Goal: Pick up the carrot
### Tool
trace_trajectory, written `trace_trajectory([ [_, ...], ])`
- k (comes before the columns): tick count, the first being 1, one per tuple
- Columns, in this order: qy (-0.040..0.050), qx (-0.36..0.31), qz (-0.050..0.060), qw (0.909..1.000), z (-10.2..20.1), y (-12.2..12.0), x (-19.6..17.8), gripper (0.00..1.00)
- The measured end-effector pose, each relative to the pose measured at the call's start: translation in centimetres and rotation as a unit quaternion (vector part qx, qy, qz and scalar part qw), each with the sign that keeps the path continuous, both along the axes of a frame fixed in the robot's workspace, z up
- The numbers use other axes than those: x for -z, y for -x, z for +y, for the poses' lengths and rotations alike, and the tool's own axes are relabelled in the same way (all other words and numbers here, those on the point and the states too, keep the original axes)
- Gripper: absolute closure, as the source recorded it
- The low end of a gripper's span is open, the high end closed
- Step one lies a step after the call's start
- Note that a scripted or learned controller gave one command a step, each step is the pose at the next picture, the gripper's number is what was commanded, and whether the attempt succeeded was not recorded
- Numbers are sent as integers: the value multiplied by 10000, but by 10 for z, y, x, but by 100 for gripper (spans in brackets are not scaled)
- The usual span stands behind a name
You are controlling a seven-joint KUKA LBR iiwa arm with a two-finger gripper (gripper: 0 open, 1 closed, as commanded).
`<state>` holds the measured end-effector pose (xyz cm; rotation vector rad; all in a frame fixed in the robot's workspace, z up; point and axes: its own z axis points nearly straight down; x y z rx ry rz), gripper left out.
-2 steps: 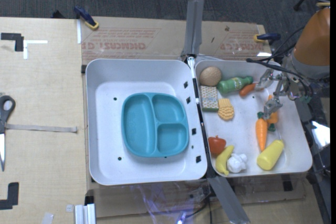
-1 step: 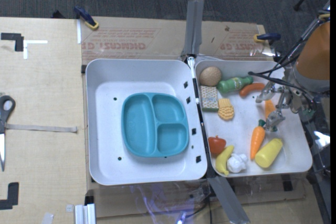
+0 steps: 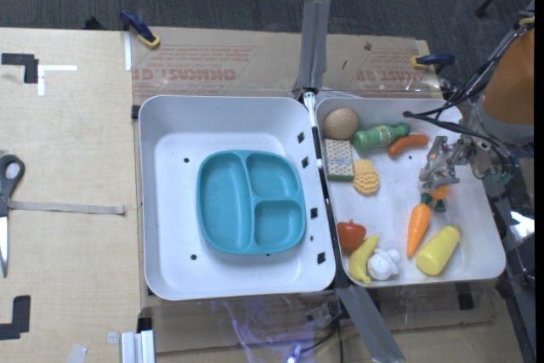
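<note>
The end effector hangs low in the right bin, just above the leafy top of the carrot. Whether it is spread or pressed together cannot be told from this slant. Nothing is seen held in it.

The carrot lies flat on the bin floor, its thick end toward the end effector and its tip pointing to the near rim. It looks like a toy: light, stiff and smooth, likely slippery on its taper. The best hold is probably across the thick upper half, where the sides run nearly parallel; nearer the tip it could squirt out.

Room is tight on one side. A yellow bottle lies just beside the carrot's lower half, toward the right wall. On the other side the floor is bare as far as the corn, and a tomato and banana sit near the left wall. A sausage and green bottle lie beyond, well apart. The left bin holds a blue tray.
</note>
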<state>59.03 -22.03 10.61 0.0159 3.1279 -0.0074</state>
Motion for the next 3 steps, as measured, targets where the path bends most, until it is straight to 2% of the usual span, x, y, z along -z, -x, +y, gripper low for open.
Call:
trace_trajectory([
  [1,-1,0,0,10000,0,0,0,0],
  [2,12,-13,-33,10000,1,-3,-11,100],
  [3,-12,-1036,54,9946,-2,82,13,100],
])
